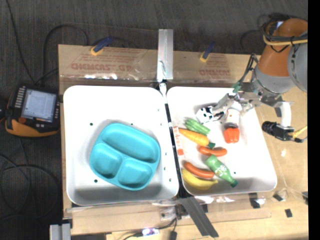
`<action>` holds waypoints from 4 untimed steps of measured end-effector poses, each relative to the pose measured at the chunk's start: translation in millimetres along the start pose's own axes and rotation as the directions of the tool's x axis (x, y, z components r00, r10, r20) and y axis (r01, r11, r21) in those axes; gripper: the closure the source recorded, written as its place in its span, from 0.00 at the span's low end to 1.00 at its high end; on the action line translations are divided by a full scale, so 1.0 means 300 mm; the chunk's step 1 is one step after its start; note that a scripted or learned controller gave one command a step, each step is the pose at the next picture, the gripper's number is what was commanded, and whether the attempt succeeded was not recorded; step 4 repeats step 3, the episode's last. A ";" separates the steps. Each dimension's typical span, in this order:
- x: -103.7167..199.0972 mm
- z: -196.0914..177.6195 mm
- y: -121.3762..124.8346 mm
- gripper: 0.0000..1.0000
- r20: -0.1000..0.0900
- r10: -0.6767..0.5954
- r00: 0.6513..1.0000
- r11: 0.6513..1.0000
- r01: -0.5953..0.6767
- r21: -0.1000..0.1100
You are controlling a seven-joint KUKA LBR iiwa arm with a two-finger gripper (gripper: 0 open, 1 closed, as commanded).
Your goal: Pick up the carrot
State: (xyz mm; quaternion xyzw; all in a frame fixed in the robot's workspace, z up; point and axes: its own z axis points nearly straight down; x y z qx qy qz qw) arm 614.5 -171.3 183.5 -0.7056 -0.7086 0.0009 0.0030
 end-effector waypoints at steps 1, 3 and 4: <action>0.184 0.256 -0.141 0.00 0.000 -0.298 0.955 0.955 0.298 0.001; 0.180 -0.130 -0.031 1.00 0.006 -0.096 0.995 0.995 0.096 -0.001; 0.180 -0.130 -0.031 1.00 0.006 -0.096 0.995 0.995 0.096 -0.001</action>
